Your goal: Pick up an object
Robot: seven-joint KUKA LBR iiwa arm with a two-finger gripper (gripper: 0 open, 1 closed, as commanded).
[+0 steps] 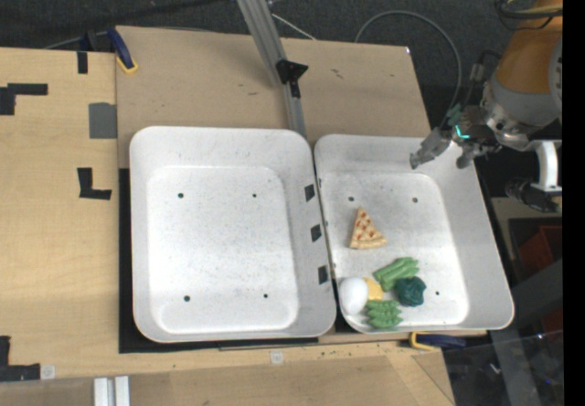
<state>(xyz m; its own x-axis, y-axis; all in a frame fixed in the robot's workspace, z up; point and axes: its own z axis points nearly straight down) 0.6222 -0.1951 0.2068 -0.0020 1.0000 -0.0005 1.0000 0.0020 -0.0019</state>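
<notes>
In the right bin [475,240] lie a pizza-slice toy [365,231], a green leafy toy [396,271], a dark teal lump [410,291], a white egg [353,292] with a yellow piece beside it, and a green piece [384,314]. They cluster near the bin's front left corner. My gripper [446,150] hangs over the bin's far right corner, well away from the toys. Its two fingers are spread apart with nothing between them.
The left bin [219,230] sits beside the right one. A slanted metal pole [265,29] crosses the bench at the back. A cable loops behind the right bin. The arm's orange band [530,57] is at the right edge.
</notes>
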